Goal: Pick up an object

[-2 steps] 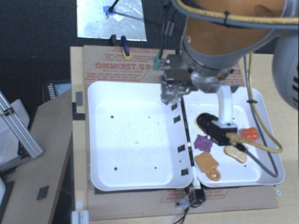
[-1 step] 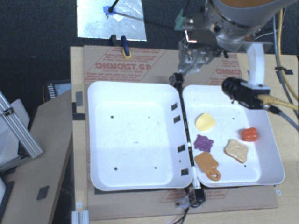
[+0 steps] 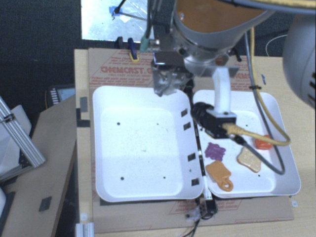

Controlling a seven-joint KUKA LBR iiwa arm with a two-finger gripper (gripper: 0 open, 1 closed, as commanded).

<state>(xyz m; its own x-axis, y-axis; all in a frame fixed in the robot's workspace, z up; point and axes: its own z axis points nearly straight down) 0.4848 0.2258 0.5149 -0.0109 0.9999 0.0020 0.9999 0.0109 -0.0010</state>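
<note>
Purple toy (image 3: 215, 151) in right bin (image 3: 264, 184), apart from claw (image 3: 167, 88)

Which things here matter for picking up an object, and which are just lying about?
For the job:
- gripper
- right bin, holding:
- purple piece
- orange paddle
- tan slice
- red piece

Lying about:
- left bin
- cardboard sheet under both bins
- metal rail at the view's left
</note>
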